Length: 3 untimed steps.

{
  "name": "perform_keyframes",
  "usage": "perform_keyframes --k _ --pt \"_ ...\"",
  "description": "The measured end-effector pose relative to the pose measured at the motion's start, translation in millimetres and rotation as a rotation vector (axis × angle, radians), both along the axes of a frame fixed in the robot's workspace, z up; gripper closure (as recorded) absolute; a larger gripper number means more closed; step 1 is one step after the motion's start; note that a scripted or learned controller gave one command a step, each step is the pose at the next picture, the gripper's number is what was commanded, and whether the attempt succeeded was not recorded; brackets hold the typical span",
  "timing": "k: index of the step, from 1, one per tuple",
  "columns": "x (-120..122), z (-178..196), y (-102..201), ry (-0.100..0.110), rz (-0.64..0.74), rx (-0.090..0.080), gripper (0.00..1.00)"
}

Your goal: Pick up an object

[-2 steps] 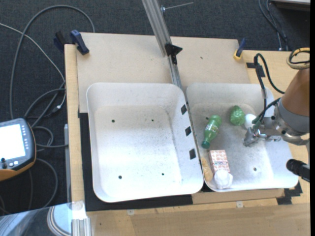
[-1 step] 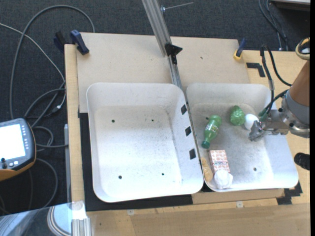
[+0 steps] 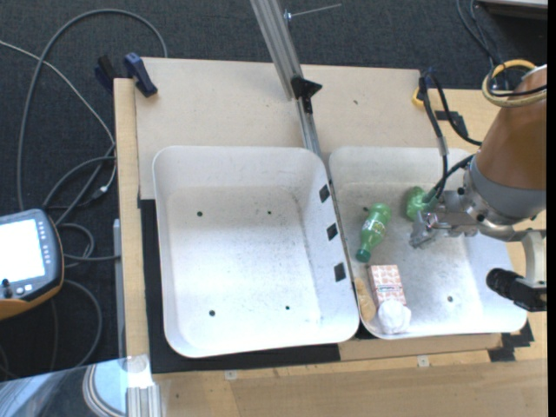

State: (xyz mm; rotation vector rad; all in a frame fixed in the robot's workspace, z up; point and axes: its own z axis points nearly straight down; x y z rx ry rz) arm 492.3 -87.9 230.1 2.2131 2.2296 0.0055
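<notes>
At the far left, off the bench (image 3: 217, 102), a handheld control pendant (image 3: 26, 259) lay on the dark floor among grey cables. A blue clamp (image 3: 139, 74) gripped the bench's back left corner. The left bin (image 3: 174, 168) sat with only dark specks on its white floor. A slanted metal rail (image 3: 274, 33) ran down toward the seam between the two bins. In the right bin (image 3: 486, 320), a green plastic bottle (image 3: 373, 230) lay tilted near the left wall, and nearer the front a patterned pink box (image 3: 386, 281) touched a white crumpled object (image 3: 395, 316). Further right, a small green object (image 3: 416, 202) sat just beside the tool (image 3: 425, 231), which hung low over the bin floor; whether it was spread or pressed together could not be told. The arm (image 3: 517, 146) rose behind it at the right edge.
</notes>
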Motion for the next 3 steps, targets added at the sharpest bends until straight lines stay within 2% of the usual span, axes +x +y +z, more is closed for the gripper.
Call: perform_keyframes --k 2,3 --pt "29 8 102 0.000 0.001 0.000 1.00" --pt "30 -4 154 0.006 -0.001 0.000 1.00"
